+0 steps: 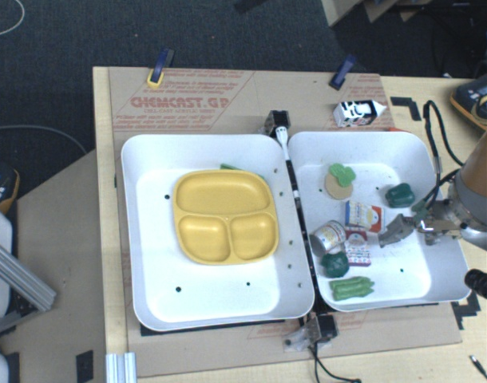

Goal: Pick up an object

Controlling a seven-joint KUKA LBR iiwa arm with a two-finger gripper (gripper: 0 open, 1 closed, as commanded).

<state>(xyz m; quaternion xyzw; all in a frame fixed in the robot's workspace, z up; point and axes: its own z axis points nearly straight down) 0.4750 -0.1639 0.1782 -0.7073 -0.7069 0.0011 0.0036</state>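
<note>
Dark carpet surrounds the tabletop (227, 94), where we see our claw (397, 231), whose state we cannot tell, beside the small carton (363, 214) mid right bin (411, 282), at its 3 o'clock: probably light, crushable, best pinched across its flat sides.

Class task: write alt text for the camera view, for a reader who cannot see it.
A grey arm's gripper hovers low over the right bin, near small items: a can, a carton and green toys. The left bin holds a yellow divided tray.
</note>
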